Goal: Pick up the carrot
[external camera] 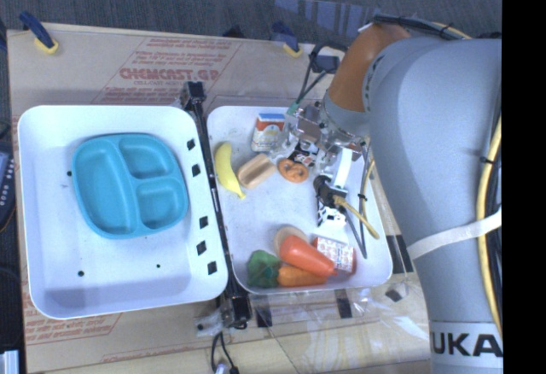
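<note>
Plainly orange carrot (pixel 305 255), tapered, lying flat.

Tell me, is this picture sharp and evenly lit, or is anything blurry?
Camera view: soft, even light with no hard glare; a faint grey shadow lies along the left bin's near wall; the carrot and blue tray read clearly; small things crowded by the gripper are grainy and hard to make out.

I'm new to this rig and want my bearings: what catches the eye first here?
The big grey arm looms at the right, its end effector over the far part of the right bin. A blue divided tray lies in the left bin, and the orange carrot lies near the right bin's front edge.
</note>
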Robot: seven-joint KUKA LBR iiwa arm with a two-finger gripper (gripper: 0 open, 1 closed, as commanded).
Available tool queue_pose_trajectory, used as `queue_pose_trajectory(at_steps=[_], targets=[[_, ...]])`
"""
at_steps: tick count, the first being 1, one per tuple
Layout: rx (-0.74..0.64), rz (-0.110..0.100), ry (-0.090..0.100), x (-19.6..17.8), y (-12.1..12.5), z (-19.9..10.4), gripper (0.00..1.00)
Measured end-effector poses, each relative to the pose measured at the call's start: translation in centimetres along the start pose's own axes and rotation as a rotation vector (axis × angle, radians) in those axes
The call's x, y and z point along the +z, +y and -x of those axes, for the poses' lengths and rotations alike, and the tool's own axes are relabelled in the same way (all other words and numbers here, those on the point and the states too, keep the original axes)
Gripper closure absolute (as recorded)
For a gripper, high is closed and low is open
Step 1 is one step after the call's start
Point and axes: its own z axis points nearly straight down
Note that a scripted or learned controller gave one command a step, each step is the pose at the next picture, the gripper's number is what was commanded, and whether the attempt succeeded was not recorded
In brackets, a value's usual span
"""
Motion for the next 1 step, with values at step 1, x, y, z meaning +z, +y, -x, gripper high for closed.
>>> queue_pose_trajectory(at_steps=[1], targets=[[-0.416,-0.002,0.0,0.04,-3.68,-0.11,0.0]])
